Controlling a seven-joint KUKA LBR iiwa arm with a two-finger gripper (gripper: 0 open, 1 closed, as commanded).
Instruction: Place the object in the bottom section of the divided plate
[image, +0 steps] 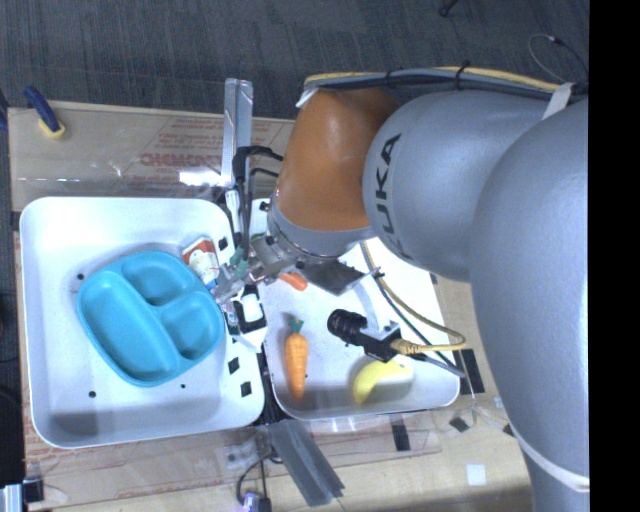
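From the overhead camera I see the gripper (238, 272) hanging over the seam between the two bins, just right of the blue divided plate (150, 315) — whether it grips anything I cannot tell. A small red-and-white object (203, 262) lies at the plate's upper right rim, just left of the gripper. The carrot (296, 362) lies below-right, long axis upright in view.

Bulky grey arm (480, 190), smooth rounded shells. Orange band (325, 165) above wrist. Dark "KUKA" lettering; black and yellow cables alongside.
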